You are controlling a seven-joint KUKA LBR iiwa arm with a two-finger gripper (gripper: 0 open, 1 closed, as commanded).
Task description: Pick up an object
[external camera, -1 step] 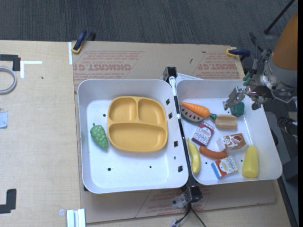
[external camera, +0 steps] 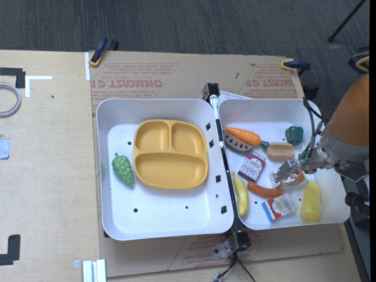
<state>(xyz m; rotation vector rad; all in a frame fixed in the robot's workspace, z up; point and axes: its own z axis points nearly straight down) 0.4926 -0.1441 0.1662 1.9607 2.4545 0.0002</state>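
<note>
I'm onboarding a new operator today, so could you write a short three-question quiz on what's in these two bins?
1. True or false: the yellow divided plate lies in the right bin.
2. What lies just left of the plate in the left bin?
A. banana
B. green grapes
C. carrot
3. Fill in: the hand hangs over the ___ bin.

Key: 1 false; 2 B; 3 right.

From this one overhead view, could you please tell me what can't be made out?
- Gripper: too small and cluttered to show whether it holds anything.
- Arm: cut off by the right edge.
- Small packets and: print too small to read.
- Red sausage: partly covered by the gripper.
</note>
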